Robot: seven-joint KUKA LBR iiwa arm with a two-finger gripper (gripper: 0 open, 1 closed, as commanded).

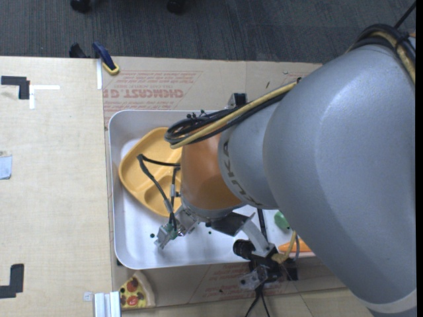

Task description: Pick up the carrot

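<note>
An orange sliver that may be the carrot [295,246] peeks out from under the arm at the near right of the white bin [132,249]. Most of it is covered by the grey arm. The arm's wrist with its orange band [208,177] hangs low over the middle of the bin, to the left of that orange sliver. A small metal part with a green tip [167,232] sticks out below the wrist toward the bin floor. The arm's bulk blocks the bin's right half.
A yellow dish [135,167] lies in the bin's left part, partly under the wrist. A green item [282,220] shows beside the orange sliver. Black cables and a connector [259,259] hang over the bin's near rim. A toy pizza slice [132,293] lies outside it.
</note>
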